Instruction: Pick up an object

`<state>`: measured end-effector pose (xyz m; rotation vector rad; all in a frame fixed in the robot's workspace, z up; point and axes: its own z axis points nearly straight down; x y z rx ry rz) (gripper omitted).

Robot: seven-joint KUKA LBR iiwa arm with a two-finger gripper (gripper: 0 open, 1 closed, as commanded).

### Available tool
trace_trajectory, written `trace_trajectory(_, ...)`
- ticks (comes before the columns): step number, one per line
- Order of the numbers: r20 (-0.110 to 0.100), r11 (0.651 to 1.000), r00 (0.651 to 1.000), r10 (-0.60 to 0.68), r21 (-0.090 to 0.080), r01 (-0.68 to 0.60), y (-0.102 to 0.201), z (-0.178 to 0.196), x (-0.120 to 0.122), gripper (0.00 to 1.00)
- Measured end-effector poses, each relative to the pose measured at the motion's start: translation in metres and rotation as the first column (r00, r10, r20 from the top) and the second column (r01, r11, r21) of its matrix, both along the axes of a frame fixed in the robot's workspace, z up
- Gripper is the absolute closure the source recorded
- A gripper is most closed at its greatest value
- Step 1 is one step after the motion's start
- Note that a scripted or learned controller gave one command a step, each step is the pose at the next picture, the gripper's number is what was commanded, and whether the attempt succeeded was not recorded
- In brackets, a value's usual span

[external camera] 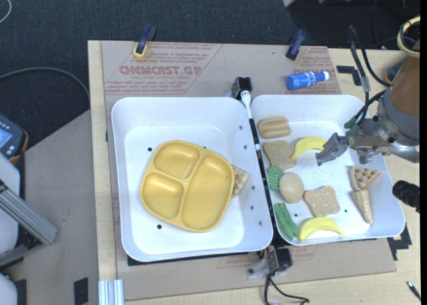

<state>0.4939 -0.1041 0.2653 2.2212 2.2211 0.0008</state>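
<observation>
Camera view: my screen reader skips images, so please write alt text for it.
A grey robot arm's gripper hovers over the right white bin of toy foods, beside a yellow banana. The left bin holds a yellow divided plate.
</observation>
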Motion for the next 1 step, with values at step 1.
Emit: trace_trajectory(1, -0.006, 1.0, 1.0, -0.001, 0.002, 0.001, 0.0016, -0.042, 0.0015, 0.0)
